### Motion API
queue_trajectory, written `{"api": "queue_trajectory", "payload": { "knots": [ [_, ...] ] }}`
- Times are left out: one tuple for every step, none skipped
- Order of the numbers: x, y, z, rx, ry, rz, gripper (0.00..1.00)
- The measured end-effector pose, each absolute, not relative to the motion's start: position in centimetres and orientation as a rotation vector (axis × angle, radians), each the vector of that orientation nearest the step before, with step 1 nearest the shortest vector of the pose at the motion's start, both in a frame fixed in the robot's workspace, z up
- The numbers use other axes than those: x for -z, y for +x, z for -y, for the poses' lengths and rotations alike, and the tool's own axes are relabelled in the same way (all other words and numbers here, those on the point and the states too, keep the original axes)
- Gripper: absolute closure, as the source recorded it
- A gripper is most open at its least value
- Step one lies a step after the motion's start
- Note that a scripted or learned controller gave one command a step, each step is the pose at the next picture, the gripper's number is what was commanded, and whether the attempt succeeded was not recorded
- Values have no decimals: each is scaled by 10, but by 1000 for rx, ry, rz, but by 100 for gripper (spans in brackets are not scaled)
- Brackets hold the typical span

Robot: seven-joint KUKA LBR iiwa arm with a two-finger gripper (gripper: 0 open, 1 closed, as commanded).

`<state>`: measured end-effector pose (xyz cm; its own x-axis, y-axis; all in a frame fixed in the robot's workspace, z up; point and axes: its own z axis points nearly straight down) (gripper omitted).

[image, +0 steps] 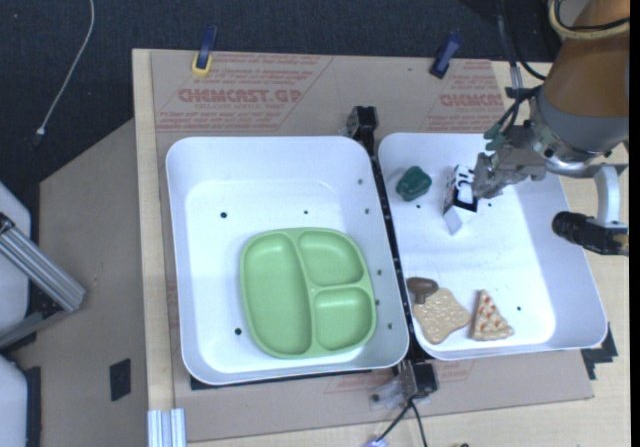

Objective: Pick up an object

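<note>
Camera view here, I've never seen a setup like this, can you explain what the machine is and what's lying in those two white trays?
One camera looks down at a slant on a bench. The grey and orange thing at right is a robot arm; its gripper hangs over the right bin, with nothing visibly held. That bin holds a green object, a brown piece, a cracker and a pizza slice toy. The left bin holds a green divided plate.
</note>
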<state>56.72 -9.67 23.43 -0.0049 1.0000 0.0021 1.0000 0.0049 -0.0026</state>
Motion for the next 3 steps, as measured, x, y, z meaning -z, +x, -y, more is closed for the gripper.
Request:
{"api": "queue_trajectory", "payload": {
  "knots": [
    [-233, 564, 40, -1, -2219, 2220, 100],
    [-224, 567, -5, -3, -2215, 2223, 100],
    [-231, 582, -55, 5, -2215, 2229, 100]
  ]
}}
